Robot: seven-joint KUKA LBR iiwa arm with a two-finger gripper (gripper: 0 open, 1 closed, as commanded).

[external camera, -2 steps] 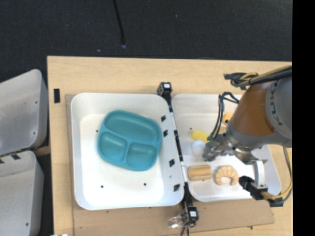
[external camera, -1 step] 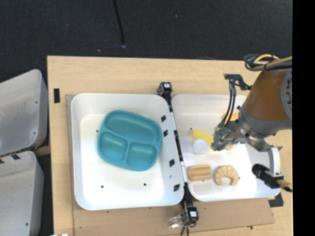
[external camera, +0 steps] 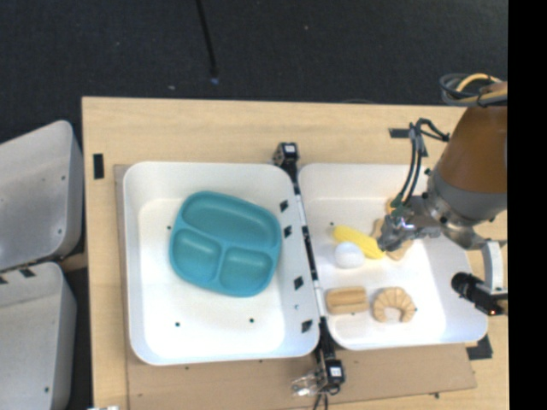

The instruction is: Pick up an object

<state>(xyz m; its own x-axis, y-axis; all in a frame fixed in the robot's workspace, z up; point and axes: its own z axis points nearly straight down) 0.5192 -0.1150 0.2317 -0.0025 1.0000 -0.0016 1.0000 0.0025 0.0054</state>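
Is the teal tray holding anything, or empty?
Empty. The teal tray lies flat in the left bin, and all three of its compartments show bare teal.

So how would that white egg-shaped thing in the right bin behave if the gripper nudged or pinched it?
The white egg looks smooth and rounded, so it would probably roll when nudged, perhaps against the banana lying beside it. Its curved surface may slip out of a two-finger pinch. It looks like a toy, so likely light.

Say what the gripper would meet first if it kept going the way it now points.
Most likely the yellow banana: the gripper sits at its right end, pointing down and left into the right bin. The white egg lies just beyond. Depth is unclear.
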